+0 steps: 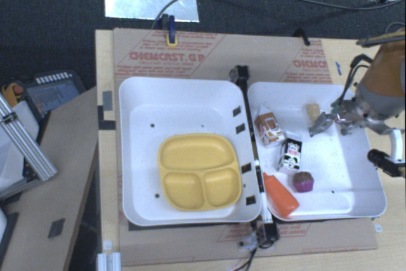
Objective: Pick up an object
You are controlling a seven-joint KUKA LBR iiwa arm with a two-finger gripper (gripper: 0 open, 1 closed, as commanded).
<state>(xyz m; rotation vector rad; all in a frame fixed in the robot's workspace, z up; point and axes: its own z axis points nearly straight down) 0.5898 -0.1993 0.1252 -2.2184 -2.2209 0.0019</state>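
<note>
At right of the frame the fingers hang spread and bare over the right bin, so they should descend squarely astride one piece, perhaps the tan lump just beside them, before pinching.

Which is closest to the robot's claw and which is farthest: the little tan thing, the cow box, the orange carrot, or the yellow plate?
Measured from the gripper in the camera view:
1. Tan piece, just up-left of it in the right bin.
2. Cow-print box, lower left, mid right bin.
3. Orange carrot, at the right bin's bottom-left corner.
4. Yellow plate, over in the left bin.
</note>
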